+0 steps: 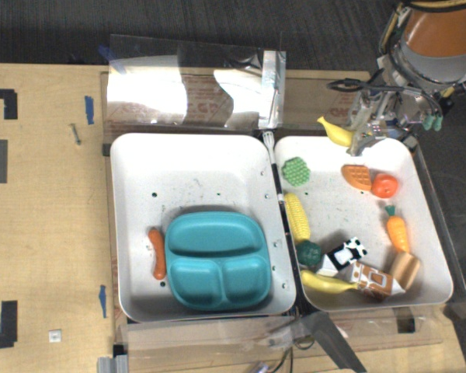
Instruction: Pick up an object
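So the arm [439, 29] is reaching in from the right, with the pincer [363, 142] hanging over the back edge of the right bin [431, 208]. A yellow banana [335, 132] is sitting right at the fingertips, touching or just beside them, and honestly I can't tell whether the pincer is spread or pinching it, the fingers are too small and cluttered to read

The right bin is holding loads of stuff: a green round thing [296, 171] near the back left, an orange waffle-looking piece [356, 177] touching a red tomato [385, 186], and a corn cob [297, 215] lying along the left wall. A carrot [398, 232] is sitting toward the right side. Near the front there's a dark green lump [309, 252], a black and white toy [348, 252], a second banana [327, 283], a brown and white box [373, 280] and a tan cylinder [405, 270], all bunched together

The left bin [140, 162] is carrying a teal divided tray [216, 258] with an orange sausage-like piece [158, 252] lying just beside its left edge. Both bins are sitting on the cardboard-covered surface [46, 208]
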